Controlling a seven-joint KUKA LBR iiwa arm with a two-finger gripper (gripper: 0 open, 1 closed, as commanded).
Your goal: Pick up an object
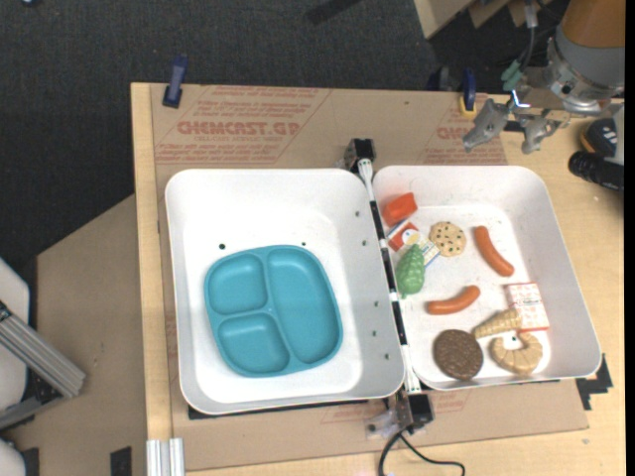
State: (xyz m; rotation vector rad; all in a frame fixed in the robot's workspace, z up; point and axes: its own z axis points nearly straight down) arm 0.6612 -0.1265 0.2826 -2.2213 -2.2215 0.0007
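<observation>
The gripper (508, 125) is seen spread wide and holding nothing, raised beyond the far rim of the right bin (566, 246). An isolated item should be chosen: the sausage (493, 250), lying apart from its neighbours, could be straddled across its narrow width.

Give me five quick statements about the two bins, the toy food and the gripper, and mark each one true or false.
1. The teal divided plate lies in the left bin. True.
2. The gripper hangs over the far edge of the right bin, with nothing between its fingers. True.
3. The chocolate chip cookie sits on the teal plate. False: it lies in the right bin.
4. Two toy sausages, one and another, lie in the right bin. True.
5. The dark round cookie is at the bin's far end. False: it lies near the front edge, beside the pretzel.
</observation>
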